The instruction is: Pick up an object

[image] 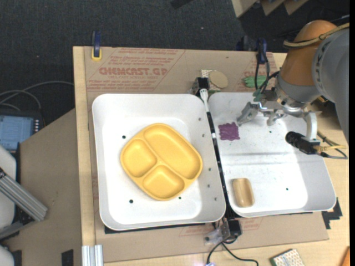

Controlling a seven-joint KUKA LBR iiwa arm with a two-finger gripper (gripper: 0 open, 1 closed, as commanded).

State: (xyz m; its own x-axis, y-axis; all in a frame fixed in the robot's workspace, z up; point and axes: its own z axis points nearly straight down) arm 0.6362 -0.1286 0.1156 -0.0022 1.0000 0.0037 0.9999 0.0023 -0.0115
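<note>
Reaching in from the right, the arm [313, 60] is seen over the right bin [277, 165]; jaws state cannot be told. Yellow divided tray [161, 160] is placed in left bin [111, 148]. Tan block [242, 192] and purple piece [228, 131] are found in the right bin.

Red print on the brown board [166, 65] under the two bins: we read "CHEMCAST GP" in large letters along its far edge, left of centre. A line of smaller red print runs above it, too fine for us to make out. More red lettering on the same board [244, 73] farther right, partly covered, not legible. We find no other readable text, numbers or labels.
</note>
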